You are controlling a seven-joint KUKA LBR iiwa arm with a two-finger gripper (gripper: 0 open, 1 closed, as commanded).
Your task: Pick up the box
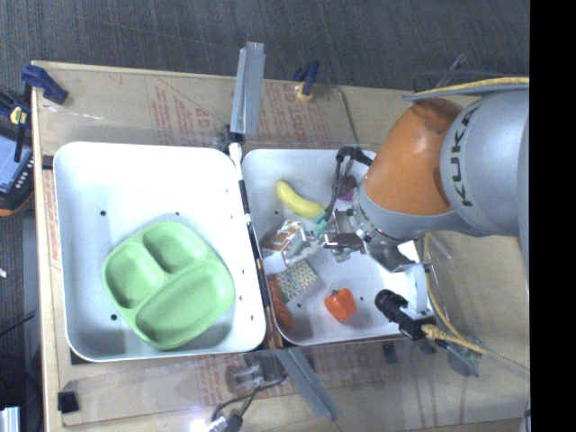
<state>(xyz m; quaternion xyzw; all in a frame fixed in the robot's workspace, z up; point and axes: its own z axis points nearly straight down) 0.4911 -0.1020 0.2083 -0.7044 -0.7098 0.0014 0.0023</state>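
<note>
A small brown-and-white box (285,238) lies tilted in the right bin (270,165), near its left wall. My gripper (331,238) hangs low over the bin just to the right of the box, close to its right end, under the orange wrist band. A bit of teal shows between the gripper and the box. I cannot make out whether anything is held.
Also in the right bin: a yellow banana (299,200) behind the box, a flat speckled packet (296,282) in front of it, an orange pepper (340,305) and a red item (280,312) at the front left. A green divided plate (168,283) sits in the left bin (90,178).
</note>
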